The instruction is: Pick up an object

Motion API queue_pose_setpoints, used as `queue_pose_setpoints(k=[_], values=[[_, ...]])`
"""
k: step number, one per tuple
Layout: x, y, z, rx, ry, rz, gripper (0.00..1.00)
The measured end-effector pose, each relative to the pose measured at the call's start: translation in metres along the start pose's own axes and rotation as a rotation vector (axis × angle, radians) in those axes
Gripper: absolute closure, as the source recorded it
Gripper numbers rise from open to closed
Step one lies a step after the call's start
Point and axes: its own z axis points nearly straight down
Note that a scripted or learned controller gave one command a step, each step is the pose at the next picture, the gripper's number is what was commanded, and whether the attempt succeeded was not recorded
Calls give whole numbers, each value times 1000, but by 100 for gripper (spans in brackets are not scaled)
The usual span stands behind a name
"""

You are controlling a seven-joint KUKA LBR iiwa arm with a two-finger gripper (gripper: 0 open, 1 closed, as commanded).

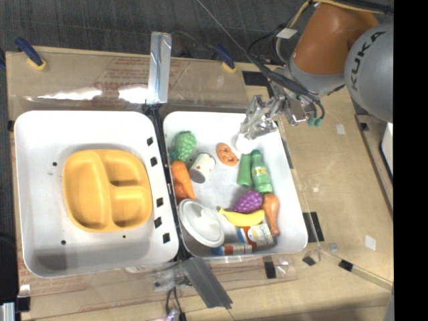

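Observation:
The right bin (287, 159) holds several toy foods: a green bumpy vegetable (185, 143), an orange carrot (182, 179), a white cup (200, 167), an orange pretzel (227, 154), two green bottles (254, 171), purple grapes (249, 200), a banana (241, 216), an orange drumstick (271, 209) and a can (258, 234). My gripper (257, 121) hangs over the bin's far right corner. A small white object (242, 143) sits right below its tip, touching or nearly so.
A grey pot with a white lid (200, 225) fills the right bin's near left corner, with a marker (234, 249) beside it. The left bin (27, 179) holds a yellow divided tray (109, 187). A metal strip (159, 69) stands upright behind the divider.

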Motion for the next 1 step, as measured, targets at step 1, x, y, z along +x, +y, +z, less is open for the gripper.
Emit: queue_pose_setpoints(k=[1], values=[[1, -12, 21, -1, 1, -250, 100]])
